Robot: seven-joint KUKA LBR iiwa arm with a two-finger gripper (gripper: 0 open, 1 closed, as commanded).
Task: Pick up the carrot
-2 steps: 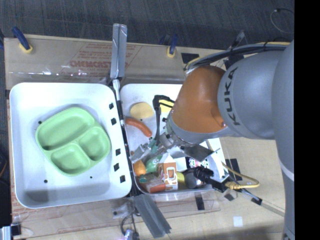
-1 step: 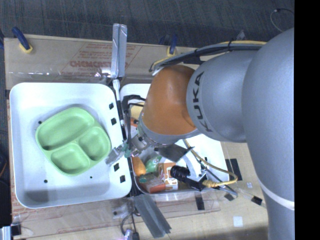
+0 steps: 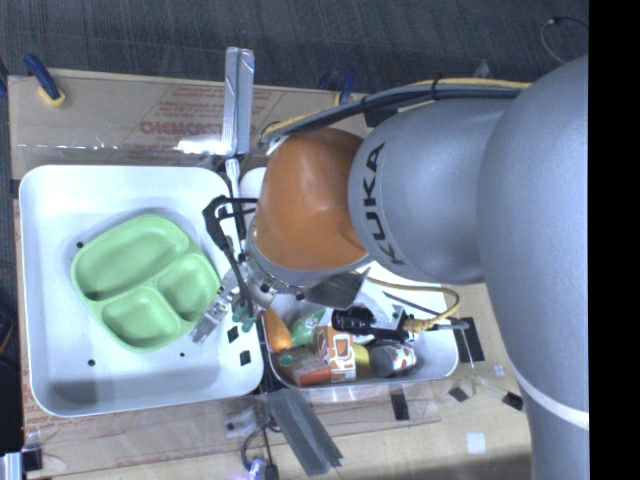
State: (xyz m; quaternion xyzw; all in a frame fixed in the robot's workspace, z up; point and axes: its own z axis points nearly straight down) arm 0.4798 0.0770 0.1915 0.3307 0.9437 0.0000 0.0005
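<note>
The carrot (image 3: 279, 335) is a short orange piece at the left end of the right bin (image 3: 440, 368), lying against other items. My gripper (image 3: 228, 316) hangs low over the wall between the two bins, just left of the carrot and beside the green plate (image 3: 140, 273). Nothing shows held in it. The arm's orange band and grey body cover most of the right bin.
A green divided plate lies in the left bin (image 3: 50, 368). Next to the carrot are a green item (image 3: 306, 320), an orange and white box (image 3: 337, 354) and a dark bottle (image 3: 388, 358). A metal bar (image 3: 238, 98) stands behind the bins.
</note>
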